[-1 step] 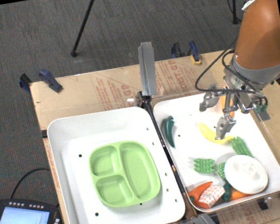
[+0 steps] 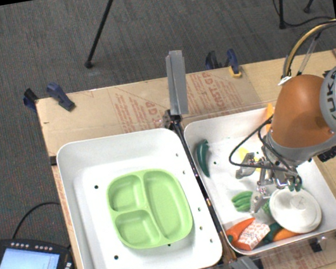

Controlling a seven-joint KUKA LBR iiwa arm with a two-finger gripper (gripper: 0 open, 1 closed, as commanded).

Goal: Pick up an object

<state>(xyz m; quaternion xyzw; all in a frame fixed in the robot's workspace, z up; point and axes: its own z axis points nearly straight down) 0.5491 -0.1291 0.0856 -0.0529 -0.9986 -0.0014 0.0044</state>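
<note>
Several items crowd the right bin [image 2: 218,129] where I have the gripper [image 2: 267,187] lowered. A white bowl [image 2: 295,210] sits just at its 4 o'clock, a green pod [image 2: 243,200] at its 9 o'clock, an orange-red packet [image 2: 250,234] at 7 o'clock, and a dark green piece [image 2: 203,154] well off toward 10 o'clock. I cannot tell whether the gripper is clenched or released. Over in the left bin [image 2: 76,160] lies a green divided plate [image 2: 149,208].

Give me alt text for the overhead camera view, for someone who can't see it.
The arm's gripper hangs low over the right bin, among a white bowl, green toy vegetables and an orange carton. The left bin holds a green divided plate.
</note>
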